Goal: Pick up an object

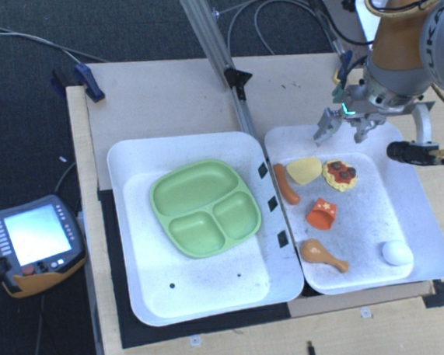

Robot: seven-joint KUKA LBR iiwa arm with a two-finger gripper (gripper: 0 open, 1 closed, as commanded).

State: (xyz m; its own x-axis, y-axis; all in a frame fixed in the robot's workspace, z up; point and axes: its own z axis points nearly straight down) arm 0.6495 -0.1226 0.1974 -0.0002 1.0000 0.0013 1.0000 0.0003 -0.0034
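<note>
Tool [348, 128] fingers spread, holding nothing, above what looks like a small pizza toy [340, 175], red-topped.

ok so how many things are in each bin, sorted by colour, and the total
Left bin:
green: 1, the divided plate

Right bin:
orange or red: 2, the sausage and the orange block
yellow: 2, the yellow wedge and the mini pizza
brown: 1, the drumstick
white: 1, the egg

Total: 7
</note>
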